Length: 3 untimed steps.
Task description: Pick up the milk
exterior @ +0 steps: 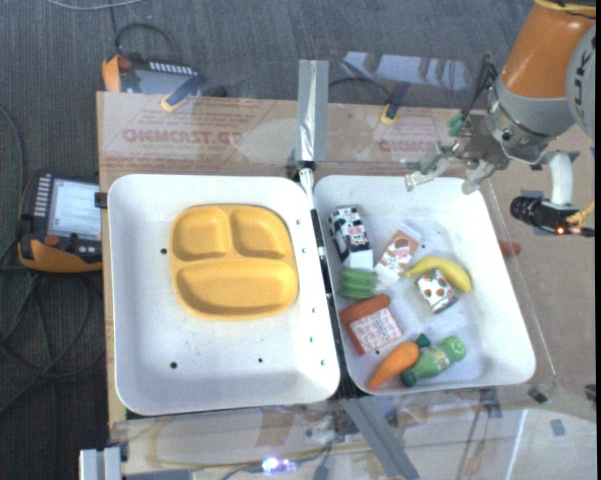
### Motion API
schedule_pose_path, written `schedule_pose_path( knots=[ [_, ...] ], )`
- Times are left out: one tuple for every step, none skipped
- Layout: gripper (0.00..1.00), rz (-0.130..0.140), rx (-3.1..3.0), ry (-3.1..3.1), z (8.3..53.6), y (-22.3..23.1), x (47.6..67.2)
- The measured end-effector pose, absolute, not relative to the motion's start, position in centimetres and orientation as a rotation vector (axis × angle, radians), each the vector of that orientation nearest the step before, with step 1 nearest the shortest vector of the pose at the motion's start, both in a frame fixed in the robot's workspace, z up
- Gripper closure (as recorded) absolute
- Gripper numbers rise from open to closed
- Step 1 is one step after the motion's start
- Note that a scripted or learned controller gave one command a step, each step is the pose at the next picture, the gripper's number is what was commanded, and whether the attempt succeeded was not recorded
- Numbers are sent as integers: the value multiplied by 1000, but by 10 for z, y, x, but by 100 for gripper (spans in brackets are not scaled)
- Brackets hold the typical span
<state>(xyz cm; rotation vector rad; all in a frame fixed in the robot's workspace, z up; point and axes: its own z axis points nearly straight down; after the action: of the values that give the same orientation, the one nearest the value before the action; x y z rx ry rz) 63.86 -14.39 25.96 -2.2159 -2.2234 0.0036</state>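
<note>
The milk carton (349,234), white w/ black cow patches, lies in the right bin (500,298), near its upper left corner, close to the wall between the two bins. Nothing touches it from above. Just below it sits a green vegetable (358,283), touching or nearly touching the carton's lower end. To its right lies a small pink-and-white carton (400,253), then a yellow banana (443,272) curved over a small box w/ red dots (434,290). Lower in the same bin: a red flat packet (372,326), an orange carrot (394,365) and a green bottle (434,358) near the bottom edge.

My fingers (448,166) hover at the bin's upper rim, well apart from the milk, up and to its right. They're spread wide and have hold of nothing. My arm comes in from the top right, orange band (546,46) above the wrist.

The left bin (140,348) holds a yellow divided tray (234,260) w/ three sections, about centred. Both bins sit on a worktop (180,133) covered w/ cardboard. A handheld unit w/ a screen (62,220) lies left of the worktop; cables run across the grey floor.
</note>
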Motion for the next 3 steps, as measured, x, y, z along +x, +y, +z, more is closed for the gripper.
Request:
schedule_pose_path(
  knots=[
    [0,5,-1914,-2491,276,-134,628],
    [0,6,-1898,-2502,138,-135,668],
    [0,-6,-1946,-2478,89,-155,613]
  ],
)
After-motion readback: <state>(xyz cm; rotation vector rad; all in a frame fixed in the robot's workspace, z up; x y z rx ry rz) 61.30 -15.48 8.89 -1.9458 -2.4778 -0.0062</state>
